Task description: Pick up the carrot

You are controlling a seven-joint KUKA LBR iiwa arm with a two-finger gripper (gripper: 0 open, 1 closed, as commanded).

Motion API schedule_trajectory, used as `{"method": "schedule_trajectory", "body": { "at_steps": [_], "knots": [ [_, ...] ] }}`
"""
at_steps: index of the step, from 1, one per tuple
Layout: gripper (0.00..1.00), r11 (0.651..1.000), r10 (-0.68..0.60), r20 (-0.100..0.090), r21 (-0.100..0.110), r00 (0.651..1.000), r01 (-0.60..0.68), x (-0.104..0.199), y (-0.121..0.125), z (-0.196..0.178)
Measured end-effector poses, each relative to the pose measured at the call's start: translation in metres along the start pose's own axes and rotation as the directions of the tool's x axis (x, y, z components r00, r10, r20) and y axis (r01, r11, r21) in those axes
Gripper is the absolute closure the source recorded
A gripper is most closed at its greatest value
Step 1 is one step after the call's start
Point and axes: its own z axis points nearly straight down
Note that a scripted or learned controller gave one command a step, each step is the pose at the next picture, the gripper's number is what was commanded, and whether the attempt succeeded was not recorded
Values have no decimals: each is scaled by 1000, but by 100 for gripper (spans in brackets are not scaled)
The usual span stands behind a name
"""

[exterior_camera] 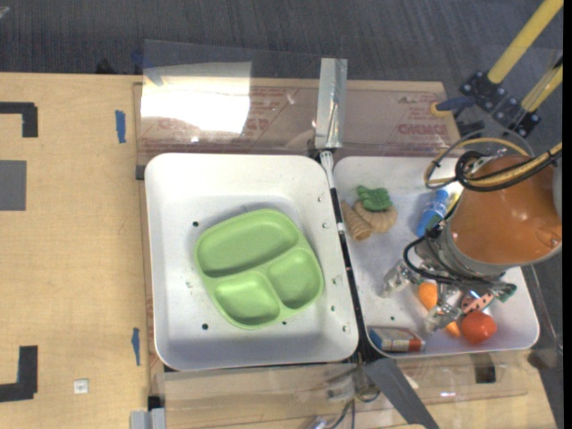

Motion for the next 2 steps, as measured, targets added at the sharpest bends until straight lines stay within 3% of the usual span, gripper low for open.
{"method": "schedule_trajectory", "body": {
  "at_steps": [1, 2],
  "knots": [
    [0, 989, -145, 4, -3, 989, 145, 5, -3, 0],
    [100, 989, -145, 13, 6, 989, 145, 0, -5, -13]
  ]
}}
